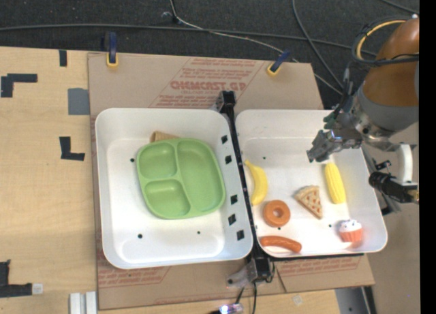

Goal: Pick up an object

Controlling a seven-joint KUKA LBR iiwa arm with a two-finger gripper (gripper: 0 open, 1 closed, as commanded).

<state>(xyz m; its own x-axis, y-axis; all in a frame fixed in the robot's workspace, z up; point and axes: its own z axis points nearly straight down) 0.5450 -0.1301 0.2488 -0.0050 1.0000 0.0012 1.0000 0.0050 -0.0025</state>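
Pincer (320,150) hangs over the right bin (286,125), upper right part, just above the corn cob (334,182); can't tell its opening, nothing seen gripped. Same bin: banana (258,182) by the left wall, donut (276,213), pizza slice (310,201), sausage (280,244), cupcake (351,231). Left bin (116,169) holds a green divided plate (180,177).

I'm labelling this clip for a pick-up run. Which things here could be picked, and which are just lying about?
Could be picked:
banana
donut
pizza slice
corn cob
cupcake
sausage
gripper hovering above the right bin

Lying about:
green divided plate in the left bin
blue clamps
cables
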